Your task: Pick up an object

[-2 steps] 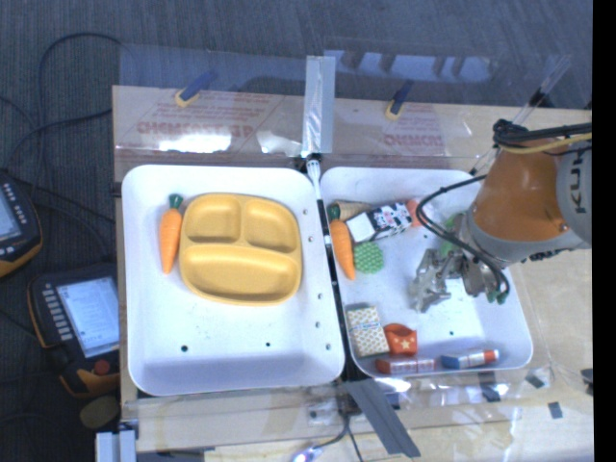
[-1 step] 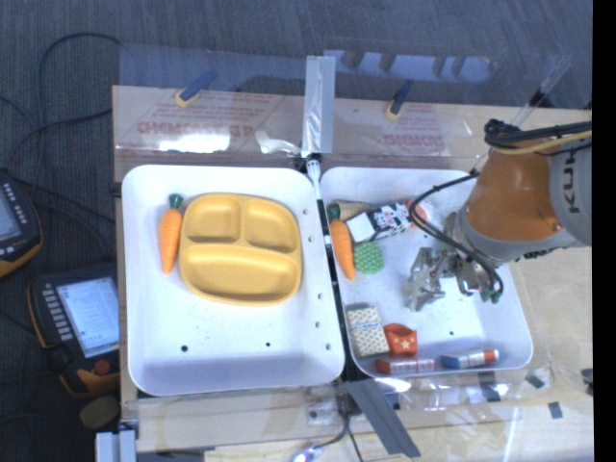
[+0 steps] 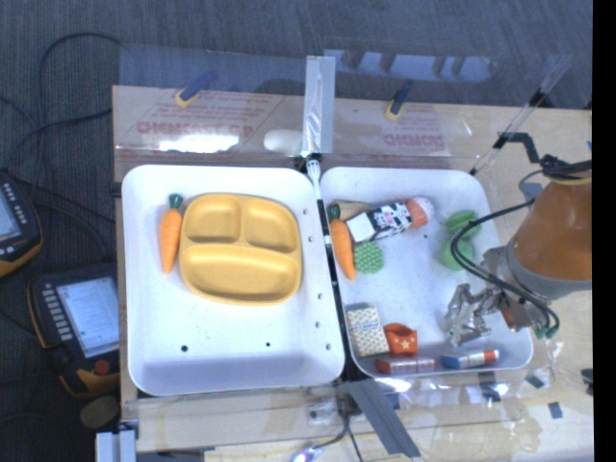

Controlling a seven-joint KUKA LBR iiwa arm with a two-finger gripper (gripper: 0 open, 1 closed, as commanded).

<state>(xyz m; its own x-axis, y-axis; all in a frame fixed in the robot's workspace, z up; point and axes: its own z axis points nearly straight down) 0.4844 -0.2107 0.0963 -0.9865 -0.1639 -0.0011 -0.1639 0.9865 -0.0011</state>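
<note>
Hovering low in right bin [image 3: 500, 354], gripper [image 3: 466, 318] w/ fingers apart, nothing between, just above marker [image 3: 469, 359]

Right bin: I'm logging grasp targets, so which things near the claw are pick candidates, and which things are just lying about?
Candidates, right bin:
claw
markers
orange block
patterned packet

Lying about, left bin:
yellow tray
carrot

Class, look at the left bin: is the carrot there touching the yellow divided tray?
Touching. The camera view shows the carrot lying lengthwise against the left edge of the yellow divided tray, with no white floor of the left bin between them.
</note>
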